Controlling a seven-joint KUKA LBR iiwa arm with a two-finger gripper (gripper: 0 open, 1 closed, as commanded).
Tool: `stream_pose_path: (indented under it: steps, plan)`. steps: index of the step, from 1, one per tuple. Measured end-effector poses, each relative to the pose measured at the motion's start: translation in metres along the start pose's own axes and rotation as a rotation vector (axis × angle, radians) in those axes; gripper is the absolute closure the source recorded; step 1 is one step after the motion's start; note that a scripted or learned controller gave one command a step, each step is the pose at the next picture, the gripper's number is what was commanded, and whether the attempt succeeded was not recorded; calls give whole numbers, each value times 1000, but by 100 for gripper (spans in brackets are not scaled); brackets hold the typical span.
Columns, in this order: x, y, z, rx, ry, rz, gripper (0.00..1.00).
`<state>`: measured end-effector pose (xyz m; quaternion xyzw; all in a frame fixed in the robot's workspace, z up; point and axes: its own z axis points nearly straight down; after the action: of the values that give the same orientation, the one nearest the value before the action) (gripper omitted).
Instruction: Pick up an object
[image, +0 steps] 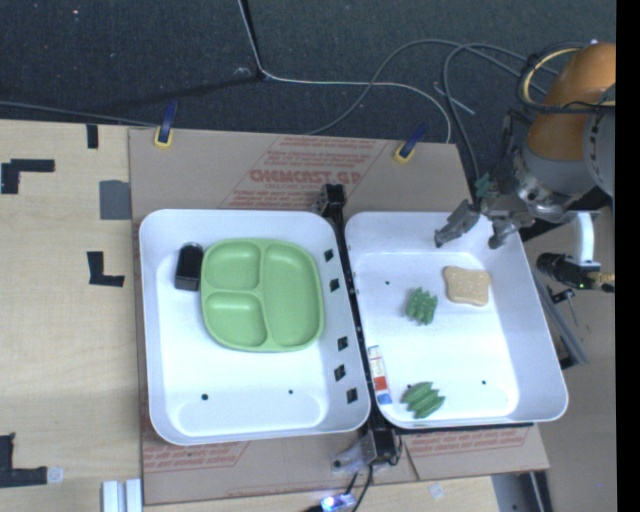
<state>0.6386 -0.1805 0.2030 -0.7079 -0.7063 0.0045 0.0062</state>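
Worktop of pale wood under a cardboard sheet, with two shallow white bins side by side. Left bin: green divided plate with three compartments near the middle, small black block just beside the plate's left edge. Right bin: tan biscuit-like piece toward the far right, green ridged object just left of it and apart from it, green pod-shaped object near the front wall, thin white stick with red and blue marks along the left wall. Arm in from the right, orange band at top, grey wrist below. Hand above the far right corner of the right bin, two dark fingers spread apart, nothing between them. Hand well clear of all four objects in that bin, nearest to the tan piece, which lies just in front of it. Yellow clips at the far edge of the cardboard, cables across the dark floor beyond.
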Motion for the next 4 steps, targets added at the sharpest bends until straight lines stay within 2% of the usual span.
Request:
stream_pose_path:
  steps: [1, 3, 4]
  plan:
    - [0, 3, -9, -14, -3, -4, 0]
    - [-1, 13, 93, -9, -3, -5, 0]
    - [-2, 15, 115, -20, -9, -5, 0]
